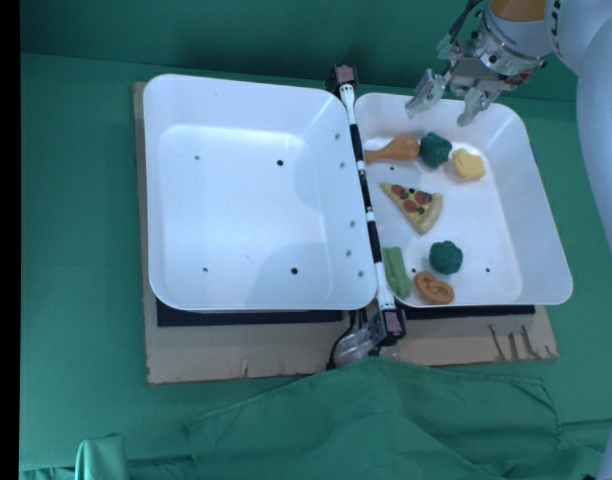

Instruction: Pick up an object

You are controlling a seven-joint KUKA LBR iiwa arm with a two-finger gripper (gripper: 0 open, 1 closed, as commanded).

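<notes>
The gripper [448, 101] hangs over the far edge of the right bin [534, 230], fingers spread, with nothing between them. Below it lie a drumstick [392, 150], a dark green piece [435, 149] and a yellow piece [468, 165]. Nearer sit a pizza slice [414, 205], a second green piece [446, 257], what may be a pretzel [433, 287] and a green strip [396, 271]. The left bin [186, 108] sits alongside.

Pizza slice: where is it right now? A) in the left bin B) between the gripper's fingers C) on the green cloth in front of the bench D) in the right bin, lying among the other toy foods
D: the pizza slice lies flat on the floor of the right bin, below the drumstick and above the green stick, while the gripper hangs open over the bin's far rim with nothing between its fingers.
</notes>
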